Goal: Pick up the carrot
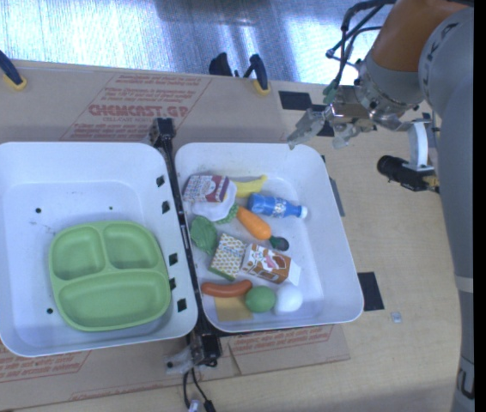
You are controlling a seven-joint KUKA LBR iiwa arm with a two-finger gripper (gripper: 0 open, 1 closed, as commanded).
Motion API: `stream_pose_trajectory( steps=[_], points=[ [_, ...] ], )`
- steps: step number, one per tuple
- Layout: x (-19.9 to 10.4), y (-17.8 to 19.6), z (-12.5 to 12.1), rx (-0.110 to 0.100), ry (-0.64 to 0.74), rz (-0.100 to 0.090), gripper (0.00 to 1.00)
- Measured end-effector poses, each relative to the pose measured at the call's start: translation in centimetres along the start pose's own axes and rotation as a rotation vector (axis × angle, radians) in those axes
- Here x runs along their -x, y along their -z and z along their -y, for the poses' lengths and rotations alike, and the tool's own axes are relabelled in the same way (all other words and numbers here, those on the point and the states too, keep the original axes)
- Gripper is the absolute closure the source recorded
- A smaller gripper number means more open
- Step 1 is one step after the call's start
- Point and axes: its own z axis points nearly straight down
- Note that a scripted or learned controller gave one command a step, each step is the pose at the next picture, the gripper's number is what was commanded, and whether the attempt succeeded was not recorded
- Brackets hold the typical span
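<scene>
While the carrot lies in the right bin, the fingers hang spread apart above its far corner.

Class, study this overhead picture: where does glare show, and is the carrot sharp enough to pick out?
In the camera view, bright glare streaks the metal floor behind the bench; the carrot is evenly lit, slightly soft but distinct; the gripper looks a little blurred.
</scene>
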Motion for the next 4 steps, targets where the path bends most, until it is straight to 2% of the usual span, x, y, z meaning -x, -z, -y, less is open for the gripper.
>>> stream_pose_trajectory(
  steps=[1,2,3,4],
  points=[
    [-6.8,-9.8,7.8,-0.001,0.183,-0.001,0.00],
    [-7.8,-17.7,10.5,0.006,-0.247,-0.006,0.00],
    [-7.8,-16.6,10.4,0.006,-0.242,-0.007,1.00],
    [-7.8,-16.7,10.4,0.006,-0.241,-0.006,0.00]
  ],
)
